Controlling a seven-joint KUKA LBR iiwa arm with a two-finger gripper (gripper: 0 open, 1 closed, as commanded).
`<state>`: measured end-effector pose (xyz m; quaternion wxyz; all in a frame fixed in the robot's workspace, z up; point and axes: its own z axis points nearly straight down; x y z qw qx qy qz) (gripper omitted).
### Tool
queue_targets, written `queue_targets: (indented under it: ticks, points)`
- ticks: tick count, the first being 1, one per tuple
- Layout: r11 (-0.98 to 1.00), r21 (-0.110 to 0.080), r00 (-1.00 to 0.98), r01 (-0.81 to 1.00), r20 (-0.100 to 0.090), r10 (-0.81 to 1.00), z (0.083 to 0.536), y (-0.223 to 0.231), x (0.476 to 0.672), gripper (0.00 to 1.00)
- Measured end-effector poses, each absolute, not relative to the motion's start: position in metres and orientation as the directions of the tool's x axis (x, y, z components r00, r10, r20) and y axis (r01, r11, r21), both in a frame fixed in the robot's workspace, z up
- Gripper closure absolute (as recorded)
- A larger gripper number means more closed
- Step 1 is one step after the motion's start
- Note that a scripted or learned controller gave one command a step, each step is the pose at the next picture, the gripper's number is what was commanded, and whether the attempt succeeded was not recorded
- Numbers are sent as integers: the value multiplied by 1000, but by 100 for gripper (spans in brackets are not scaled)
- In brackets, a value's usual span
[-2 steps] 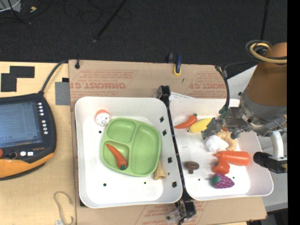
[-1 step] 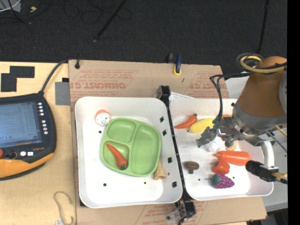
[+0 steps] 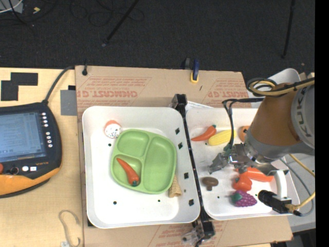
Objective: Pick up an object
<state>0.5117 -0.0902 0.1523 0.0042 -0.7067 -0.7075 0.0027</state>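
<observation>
My gripper [image 3: 222,161] hangs low over the middle of the right bin [image 3: 205,210], below the arm's orange wrist band [image 3: 272,120]. Just beyond it lie a yellow corn cob [image 3: 220,137] and an orange carrot-like piece [image 3: 205,134]. A small brown piece [image 3: 209,181] rests just below-left of the gripper. To the right of that sit a red-orange toy vegetable [image 3: 248,178] and a purple bunch of grapes [image 3: 244,199]. I see nothing held in the gripper.
The left bin [image 3: 95,189] holds a green divided plate [image 3: 154,163] with a red chili [image 3: 129,172], a white-and-orange ball [image 3: 112,130] and a tan cone [image 3: 176,190]. A black divider [image 3: 187,158] separates the bins. A tablet [image 3: 25,143] lies far left.
</observation>
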Motion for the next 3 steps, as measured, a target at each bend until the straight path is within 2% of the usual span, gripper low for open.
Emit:
queue_targets:
  ticks: [1, 2, 3]
  points:
    - [2, -8, -2, 1000, 2, 1000, 90, -84, 508, 0]
    - [-7, -6, 7, 1000, 2, 1000, 87, -85, 507, 0]
    - [-19, -6, 19, 1000, 2, 1000, 98, -89, 507, 100]
